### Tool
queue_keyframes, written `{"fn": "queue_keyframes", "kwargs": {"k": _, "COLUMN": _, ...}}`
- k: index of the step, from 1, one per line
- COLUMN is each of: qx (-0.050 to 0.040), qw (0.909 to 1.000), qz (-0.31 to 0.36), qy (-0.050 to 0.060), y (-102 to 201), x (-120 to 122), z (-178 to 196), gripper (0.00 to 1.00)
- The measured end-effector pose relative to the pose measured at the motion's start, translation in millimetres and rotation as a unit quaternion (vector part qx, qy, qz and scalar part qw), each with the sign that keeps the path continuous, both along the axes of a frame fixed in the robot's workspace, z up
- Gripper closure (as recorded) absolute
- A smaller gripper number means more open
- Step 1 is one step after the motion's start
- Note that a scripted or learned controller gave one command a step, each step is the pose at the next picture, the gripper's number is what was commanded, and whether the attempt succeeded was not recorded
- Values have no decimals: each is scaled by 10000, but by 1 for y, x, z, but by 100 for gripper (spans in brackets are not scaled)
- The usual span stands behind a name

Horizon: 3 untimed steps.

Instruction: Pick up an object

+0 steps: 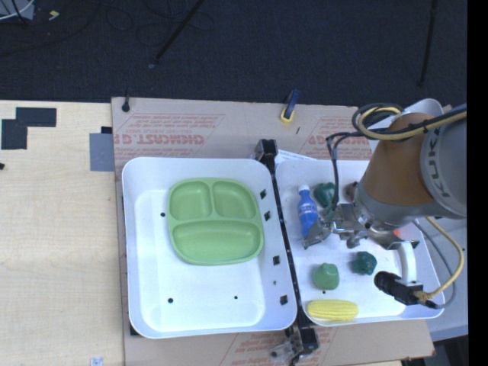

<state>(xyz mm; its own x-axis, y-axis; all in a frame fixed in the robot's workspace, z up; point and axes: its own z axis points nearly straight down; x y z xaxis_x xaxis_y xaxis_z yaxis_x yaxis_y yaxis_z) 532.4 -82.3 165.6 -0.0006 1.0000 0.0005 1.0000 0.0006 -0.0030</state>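
Here the gripper (319,233) is hovering beside the blue bottle (306,210) lying in the right bin (381,300); its jaws' opening I cannot tell. Light, stiff, slippery plastic probably: grip mid-body.

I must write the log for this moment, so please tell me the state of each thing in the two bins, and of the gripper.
green divided plate: flat in the left bin, upright, nothing on it.
blue bottle: lying in the right bin.
gripper: low in the right bin, beside the blue bottle.
green pepper: loose on the bin floor.
dark green piece: loose on the bin floor.
corn cob: lying along the near wall.
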Motion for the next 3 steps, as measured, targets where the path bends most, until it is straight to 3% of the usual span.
{"fn": "queue_keyframes", "kwargs": {"k": 2, "qx": 5, "qw": 10000, "qz": -24, "qy": 8, "y": -2, "x": -5, "z": -72, "gripper": 0}}
{"fn": "queue_keyframes", "kwargs": {"k": 3, "qx": 7, "qw": 10000, "qz": -55, "qy": 20, "y": -3, "x": -6, "z": -72, "gripper": 100}}
